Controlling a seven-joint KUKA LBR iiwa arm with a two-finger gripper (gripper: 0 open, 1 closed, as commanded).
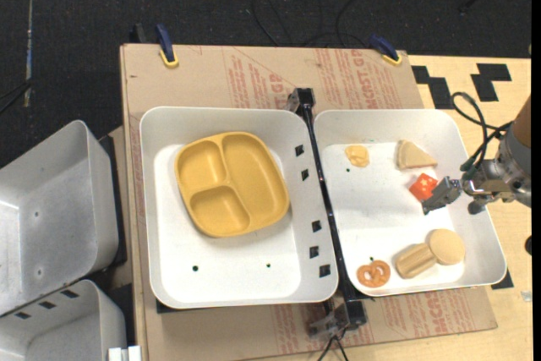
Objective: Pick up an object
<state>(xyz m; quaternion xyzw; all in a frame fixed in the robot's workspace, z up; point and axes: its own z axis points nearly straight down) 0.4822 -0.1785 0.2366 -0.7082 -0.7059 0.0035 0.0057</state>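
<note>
The right bin (385,211) holds several small items. A red block (422,185) lies near its right side, and a tan wedge (415,155) sits just above that. A small yellow-orange piece (357,155) rests near the top left, a tan mushroom-shaped piece (431,254) at the lower right, and a brown pretzel (373,272) beside it. My gripper (458,199) reaches in over the bin's right rim, open. Its left finger (439,197) sits just right of and below the red block. Nothing is between the fingers.
The left bin (169,266) holds a yellow divided plate (231,183). A black divider with clips (319,216) runs between the bins. Grey tubs (51,207) stand off the bench to the left. A cable (469,110) loops near the arm at the right.
</note>
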